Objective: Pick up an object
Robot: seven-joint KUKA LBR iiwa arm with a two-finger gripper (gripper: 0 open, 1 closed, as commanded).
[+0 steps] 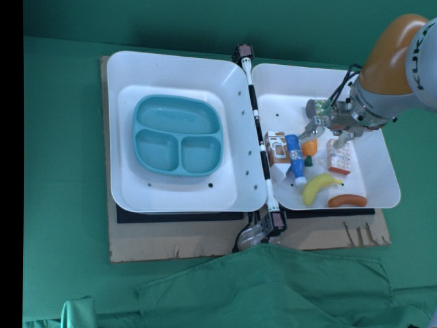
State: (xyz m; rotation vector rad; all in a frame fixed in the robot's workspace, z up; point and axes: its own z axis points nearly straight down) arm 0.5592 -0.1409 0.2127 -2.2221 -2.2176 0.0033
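Even, diffuse overhead light, moderately bright, with a strong teal-green cast throughout. Soft narrow shadows under the white bins (184,203) along their near edges; dark strip below each. Mild glare on bin rims and the orange band (396,50). Focus fair at centre, small items slightly soft. Slight softness and darkening toward upper corners. No motion blur evident.

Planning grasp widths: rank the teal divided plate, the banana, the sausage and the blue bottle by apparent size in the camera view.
1. teal divided plate, by far largest.
2. blue bottle.
3. banana, close to the bottle; that order is unsure.
4. sausage, smallest.
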